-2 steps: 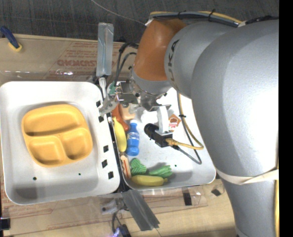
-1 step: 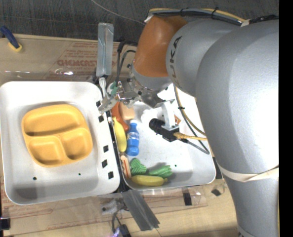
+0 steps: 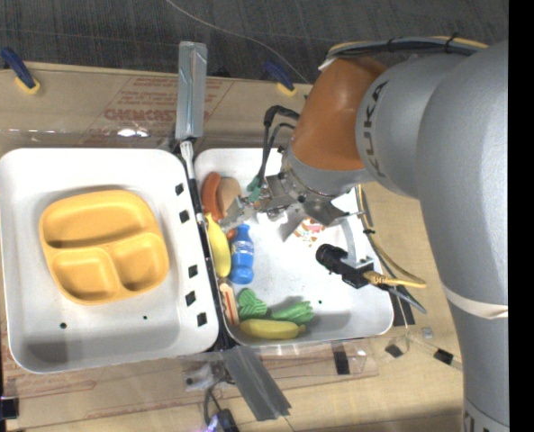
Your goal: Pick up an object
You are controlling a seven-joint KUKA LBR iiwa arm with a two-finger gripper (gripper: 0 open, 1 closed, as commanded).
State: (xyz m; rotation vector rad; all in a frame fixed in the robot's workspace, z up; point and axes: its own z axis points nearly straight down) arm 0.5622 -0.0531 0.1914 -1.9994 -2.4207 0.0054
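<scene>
My gripper (image 3: 265,216) hangs over the upper left part of the right bin (image 3: 366,318), below the orange wrist band. Its two grey fingers stand apart, open, with only white bin floor between them. One fingertip (image 3: 235,210) is close to a brown and orange hot dog (image 3: 216,191) by the bin's left wall. Just below the gripper lie a blue bottle (image 3: 241,256) and a yellow banana (image 3: 218,247). Further toward the front lie green vegetables (image 3: 293,312), another green piece (image 3: 251,305) and a second yellow banana (image 3: 268,328).
The left bin (image 3: 23,331) holds a yellow compartment tray (image 3: 104,241). A black cylindrical part (image 3: 339,265) with cables sticks out from the arm over the right bin. Small red specks (image 3: 310,229) lie on the bin floor. The divider wall (image 3: 194,241) separates the bins.
</scene>
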